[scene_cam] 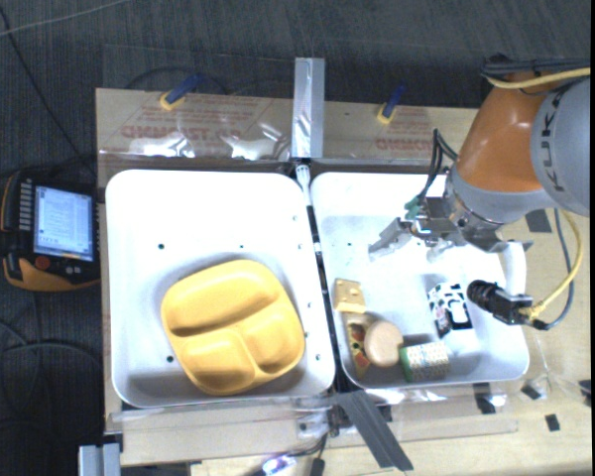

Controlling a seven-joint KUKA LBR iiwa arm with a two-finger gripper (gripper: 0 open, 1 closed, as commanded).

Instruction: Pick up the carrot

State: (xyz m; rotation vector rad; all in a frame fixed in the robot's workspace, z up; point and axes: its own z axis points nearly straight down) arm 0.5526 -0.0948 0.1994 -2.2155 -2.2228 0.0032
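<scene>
While a small orange-and-green piece, possibly the carrot (356,339) (too small to tell for certain), is lying against the left wall of the right bin (496,370), a round tan bun-like lump (383,343) is touching it and a pale yellow wedge-shaped block (348,296) is sitting just behind it. A ribbed silver can with a green band (424,360) is lying on its side near the front rim, and a black-and-white printed item (448,305) is resting further right, its print unreadable. The gripper (409,245) is hovering above the bin's bare back part, fingers spread and grasping nothing. The grey arm (560,157) is showing letters reading "KU". A glossy yellow divided tray (233,323) is lying in the left bin (139,226).
</scene>
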